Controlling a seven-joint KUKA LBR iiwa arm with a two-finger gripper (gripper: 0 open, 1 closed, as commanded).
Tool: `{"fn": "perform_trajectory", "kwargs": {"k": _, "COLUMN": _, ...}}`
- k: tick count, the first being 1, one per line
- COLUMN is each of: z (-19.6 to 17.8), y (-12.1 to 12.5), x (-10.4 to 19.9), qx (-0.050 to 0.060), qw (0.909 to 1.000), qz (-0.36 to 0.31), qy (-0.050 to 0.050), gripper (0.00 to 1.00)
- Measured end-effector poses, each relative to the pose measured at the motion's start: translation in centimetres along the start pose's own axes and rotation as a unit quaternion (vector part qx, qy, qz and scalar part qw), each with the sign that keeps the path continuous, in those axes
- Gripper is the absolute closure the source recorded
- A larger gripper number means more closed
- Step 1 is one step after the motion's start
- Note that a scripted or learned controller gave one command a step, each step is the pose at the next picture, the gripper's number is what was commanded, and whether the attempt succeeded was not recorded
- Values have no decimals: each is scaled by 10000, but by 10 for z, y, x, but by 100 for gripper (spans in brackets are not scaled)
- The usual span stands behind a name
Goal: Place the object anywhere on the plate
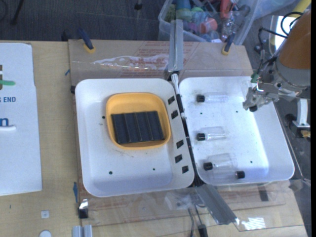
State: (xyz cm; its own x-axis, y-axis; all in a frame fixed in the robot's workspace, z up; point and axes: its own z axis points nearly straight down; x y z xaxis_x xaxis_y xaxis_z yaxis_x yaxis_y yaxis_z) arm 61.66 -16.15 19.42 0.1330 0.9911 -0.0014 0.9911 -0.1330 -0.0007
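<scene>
A yellow plate (114, 102) with rounded corners sits in the middle of the left bin (94, 172). A dark grey ridged slab (137, 127) lies flat on the plate and covers most of its floor. My gripper (251, 104) hangs over the far right corner of the right bin (269, 147), well away from the plate. It points down and to the left. I see nothing held under it.
Three clear tubes with black caps (211, 98) (211, 134) (217, 163) lie in the right bin, with a small black piece (240, 175) near its front edge. Black tabs (178, 143) line the ridge between the bins. A clear box of coloured items (207, 9) stands behind.
</scene>
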Motion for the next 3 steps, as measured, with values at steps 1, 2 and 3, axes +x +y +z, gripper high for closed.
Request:
{"fn": "perform_trajectory", "kwargs": {"k": 1, "z": -25, "y": 22, "x": 23, "qx": -21, "qw": 9951, "qz": -986, "qy": -2, "gripper": 100}}
{"fn": "perform_trajectory", "kwargs": {"k": 2, "z": -44, "y": 45, "x": 45, "qx": -29, "qw": 9737, "qz": -2279, "qy": -3, "gripper": 100}}
{"fn": "perform_trajectory", "kwargs": {"k": 3, "z": -67, "y": 43, "x": 63, "qx": -39, "qw": 9286, "qz": -3712, "qy": -7, "gripper": 100}}
